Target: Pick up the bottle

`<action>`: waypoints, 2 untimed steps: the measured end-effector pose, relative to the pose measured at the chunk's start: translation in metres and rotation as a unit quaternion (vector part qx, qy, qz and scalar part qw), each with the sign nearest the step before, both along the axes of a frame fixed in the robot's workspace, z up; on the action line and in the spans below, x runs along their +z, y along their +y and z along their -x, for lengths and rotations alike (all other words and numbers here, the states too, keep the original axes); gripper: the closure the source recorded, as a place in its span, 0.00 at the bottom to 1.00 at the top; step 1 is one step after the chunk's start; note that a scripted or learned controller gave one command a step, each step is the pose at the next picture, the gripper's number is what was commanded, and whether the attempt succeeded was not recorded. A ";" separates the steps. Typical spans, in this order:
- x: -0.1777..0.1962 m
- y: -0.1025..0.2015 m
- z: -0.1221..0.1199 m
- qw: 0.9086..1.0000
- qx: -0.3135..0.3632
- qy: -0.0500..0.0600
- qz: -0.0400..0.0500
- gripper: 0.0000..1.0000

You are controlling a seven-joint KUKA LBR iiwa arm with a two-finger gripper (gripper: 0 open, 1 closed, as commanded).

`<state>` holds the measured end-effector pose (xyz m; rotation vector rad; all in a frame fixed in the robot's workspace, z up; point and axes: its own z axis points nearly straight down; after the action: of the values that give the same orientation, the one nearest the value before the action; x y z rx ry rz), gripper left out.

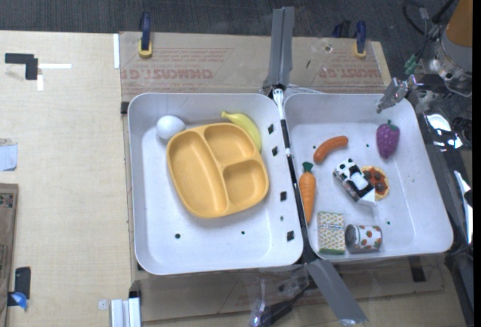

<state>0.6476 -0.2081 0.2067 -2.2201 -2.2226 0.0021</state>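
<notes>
A small white bottle with black cow patches [352, 178] lies on its side in the right bin [421, 190], right of centre and resting against a pizza slice toy [377, 183]. My gripper [393, 95] hangs over the far right corner of that bin, above and behind a purple grape bunch [388, 139]. It is well apart from the bottle and nothing shows in its grasp. The grey arm with the orange band [460, 47] comes in from the right edge.
The right bin also holds a sausage [331, 148], a carrot [307, 190], a cracker box [331, 232] and a can [365, 237]. In the left bin [150, 228] are a yellow divided plate [216, 169], a white egg [170, 125] and a banana [245, 125].
</notes>
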 end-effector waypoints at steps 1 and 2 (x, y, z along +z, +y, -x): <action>-0.115 0.007 0.082 1.000 -0.024 0.000 -0.001 0.00; -0.115 0.038 0.171 0.996 0.094 0.001 -0.001 0.00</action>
<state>0.4770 -0.1701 0.0912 -2.0009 -2.4188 0.0010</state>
